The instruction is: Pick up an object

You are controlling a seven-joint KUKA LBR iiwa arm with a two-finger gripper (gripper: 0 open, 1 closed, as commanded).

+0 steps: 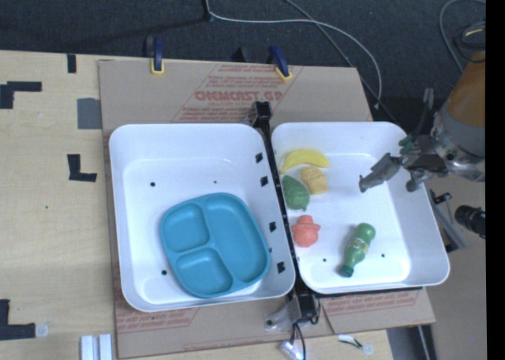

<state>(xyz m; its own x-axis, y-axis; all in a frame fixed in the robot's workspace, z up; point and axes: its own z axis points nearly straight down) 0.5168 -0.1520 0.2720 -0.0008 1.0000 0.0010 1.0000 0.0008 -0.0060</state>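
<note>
Gripper: your grey two-finger gripper (pixel 392 175) hangs over the right side of the right bin. Its two fingers are spread apart and nothing sits between them. One finger (pixel 377 174) pokes out toward the middle of the bin; the other (pixel 415 180) is by the bin's right wall.
Arm: the grey arm with the orange band (pixel 467 110) comes in over the right bin's right edge.
Bottle: you can see a green plastic bottle with a white label (pixel 357 249) lying tilted near the front edge of the right bin. It is well apart from the gripper.
Orange toy: a small lumpy orange toy (pixel 306 230) lies near the left wall of the right bin, left of the bottle.
Green toy: a round dark green toy (pixel 295 192) sits against the left wall, just behind the orange toy.
Banana: a yellow toy banana (pixel 304 159) lies near the back left corner of the right bin.
Tan toy: a small tan lumpy toy (pixel 315 179) touches the banana and the green toy.
Right bin: the shallow white bin on the right (pixel 394 274) holds all five toys.
Left bin: the shallow white bin on the left (pixel 134 153) holds a blue plastic plate with three parts (pixel 213 244), close to its front edge.
Bench: both bins rest on a brown cardboard sheet (pixel 229 94) on the bench.
</note>
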